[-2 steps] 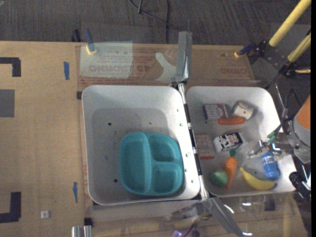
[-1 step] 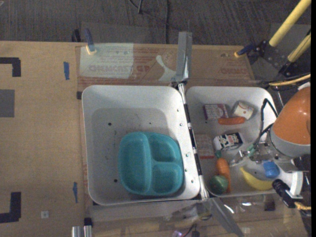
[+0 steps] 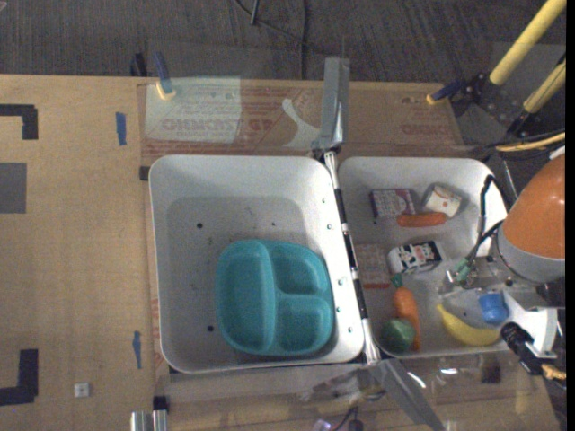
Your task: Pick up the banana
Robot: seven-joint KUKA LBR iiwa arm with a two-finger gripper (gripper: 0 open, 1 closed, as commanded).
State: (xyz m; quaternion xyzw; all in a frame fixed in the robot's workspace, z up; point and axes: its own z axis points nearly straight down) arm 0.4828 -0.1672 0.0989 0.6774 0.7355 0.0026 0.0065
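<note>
Camera view: you've got the arm (image 3: 537, 227) coming in from 3 o'clock, orange band up top, grey wrist w/ cables below it, sitting over the right bin's (image 3: 358, 205) 4 o'clock corner. The hand (image 3: 490, 308) hangs right above the banana (image 3: 469, 327); a blue part of it covers the fruit's upper side. You can't tell from this angle if the hand is open or closed, and the banana isn't visibly gripped.

The banana lies flat on the bin floor at approx 5 o'clock in the right bin, near the front wall, curved side down, yellow w/ one end pointing to 9 o'clock.

Other items in the right bin: a carrot (image 3: 407, 304) just at 9 o'clock of the banana, apart from it, and a green round fruit (image 3: 399, 333) touching the carrot's lower end. A small milk carton (image 3: 414, 257) lies at bin center. At 12 o'clock you see a maroon box (image 3: 392, 203), a red-orange sausage-like piece (image 3: 421, 219) just below it, and a white cup-like item (image 3: 443, 198) beside them.

Left bin (image 3: 180, 196): a teal divided plate (image 3: 274, 297) rests at its 5 o'clock area, three compartments, nothing in them.

The counter (image 3: 72, 241) at 9 o'clock is tan w/ black and blue tape marks.
</note>
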